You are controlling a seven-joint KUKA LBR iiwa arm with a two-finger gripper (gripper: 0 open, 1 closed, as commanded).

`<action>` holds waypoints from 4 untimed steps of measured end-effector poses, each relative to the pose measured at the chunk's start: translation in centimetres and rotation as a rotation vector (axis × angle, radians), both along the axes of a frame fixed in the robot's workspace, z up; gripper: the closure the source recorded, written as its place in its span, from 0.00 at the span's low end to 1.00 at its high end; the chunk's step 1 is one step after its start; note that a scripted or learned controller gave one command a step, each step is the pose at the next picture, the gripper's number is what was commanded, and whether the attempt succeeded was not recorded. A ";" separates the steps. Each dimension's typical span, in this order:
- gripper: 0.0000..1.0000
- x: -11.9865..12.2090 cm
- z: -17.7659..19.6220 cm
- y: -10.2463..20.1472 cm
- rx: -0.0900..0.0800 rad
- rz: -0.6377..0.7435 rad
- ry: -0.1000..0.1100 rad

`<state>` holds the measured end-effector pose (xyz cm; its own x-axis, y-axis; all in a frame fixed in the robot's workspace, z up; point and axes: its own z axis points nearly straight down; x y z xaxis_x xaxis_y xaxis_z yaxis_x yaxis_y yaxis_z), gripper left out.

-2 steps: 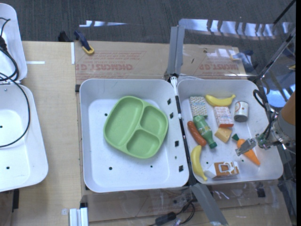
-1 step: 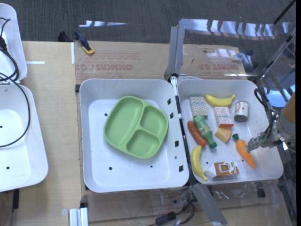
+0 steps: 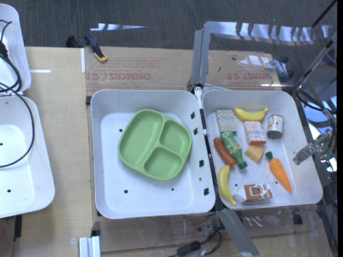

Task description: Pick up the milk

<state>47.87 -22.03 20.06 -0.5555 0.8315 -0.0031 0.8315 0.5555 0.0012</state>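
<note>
you see the milk carton (image 3: 254,132) lying untouched in the right bin (image 3: 300,123), at 12 o'clock from the cheese wedge (image 3: 254,153). the gripper (image 3: 316,146) sits at the bin's 3 o'clock rim, holding nothing; i cannot tell its state. judged: pick not yet begun.

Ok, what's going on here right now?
The gripper is at the right rim of the right bin, apart from all the toy food. Nothing is lifted: the small cartons, bananas, carrot and can all lie in that bin. Which carton is the milk is unclear. The left bin holds a green divided plate.
</note>
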 end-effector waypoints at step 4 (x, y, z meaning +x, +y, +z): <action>1.00 0.5 3.6 -0.2 -0.006 -0.003 -0.009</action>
